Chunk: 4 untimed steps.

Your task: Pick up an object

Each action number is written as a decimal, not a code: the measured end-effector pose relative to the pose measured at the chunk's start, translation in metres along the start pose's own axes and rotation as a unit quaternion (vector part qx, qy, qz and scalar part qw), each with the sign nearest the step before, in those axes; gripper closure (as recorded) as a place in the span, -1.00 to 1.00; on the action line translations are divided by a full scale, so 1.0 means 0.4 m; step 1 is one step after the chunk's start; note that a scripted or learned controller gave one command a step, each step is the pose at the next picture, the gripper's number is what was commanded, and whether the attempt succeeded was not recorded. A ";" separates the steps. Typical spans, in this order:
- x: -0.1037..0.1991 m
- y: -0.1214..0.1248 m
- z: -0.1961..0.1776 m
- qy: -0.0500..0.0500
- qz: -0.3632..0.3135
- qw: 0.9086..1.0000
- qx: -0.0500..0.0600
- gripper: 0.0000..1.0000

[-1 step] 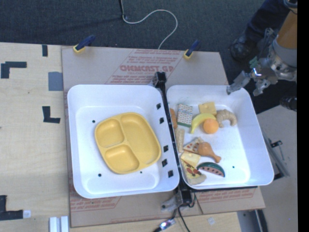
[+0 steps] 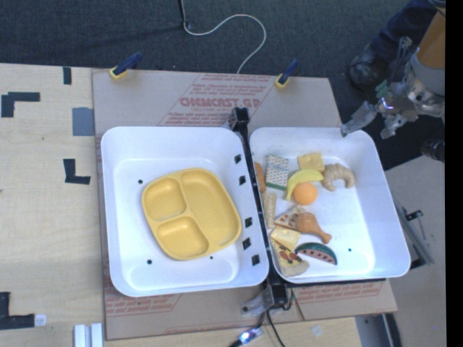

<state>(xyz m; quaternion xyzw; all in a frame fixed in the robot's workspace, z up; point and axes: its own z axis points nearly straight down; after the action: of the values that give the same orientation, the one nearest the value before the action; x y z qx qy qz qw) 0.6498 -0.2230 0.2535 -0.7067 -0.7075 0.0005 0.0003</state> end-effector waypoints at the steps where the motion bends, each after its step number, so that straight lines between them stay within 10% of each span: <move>1: 0.021 0.010 0.149 0.000 0.000 1.000 0.002 -1.00; 3: 0.007 -0.007 0.412 0.000 -0.001 1.000 0.001 -1.00; 4: 0.008 -0.004 0.379 -0.001 -0.001 1.000 0.000 1.00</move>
<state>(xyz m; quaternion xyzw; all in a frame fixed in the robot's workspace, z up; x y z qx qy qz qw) 0.6480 -0.2199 0.1020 -0.7056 -0.7086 0.0010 -0.0002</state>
